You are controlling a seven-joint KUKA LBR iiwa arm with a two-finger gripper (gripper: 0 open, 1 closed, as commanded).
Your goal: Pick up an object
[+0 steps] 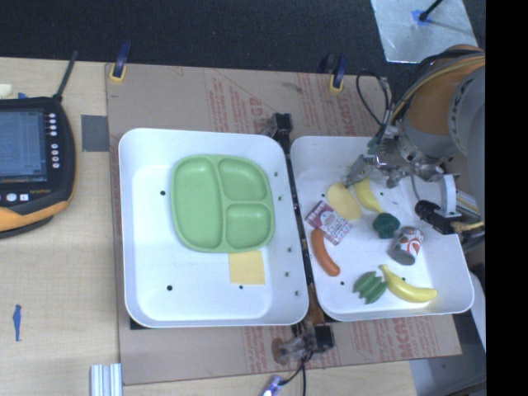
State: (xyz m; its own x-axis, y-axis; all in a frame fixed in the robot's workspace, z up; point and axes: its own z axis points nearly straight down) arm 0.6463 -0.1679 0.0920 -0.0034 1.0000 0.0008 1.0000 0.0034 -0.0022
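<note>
Green plate (221,202) in left bin (140,221), bananas (407,287) in right bin (450,295)

Even overhead lighting; white bins (132,221) nearly overexposed, shadows faint; slight softness throughout, upper frame dim.

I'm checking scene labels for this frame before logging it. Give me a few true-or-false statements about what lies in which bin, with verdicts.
1. The green divided plate lies in the left bin. True.
2. The yellow square slice rests on top of the plate. False: it lies on the bin floor beside the plate's near edge.
3. The orange sausage lies in the right bin. True.
4. Both bananas touch each other. False: one banana lies near the front, the other near the gripper.
</note>
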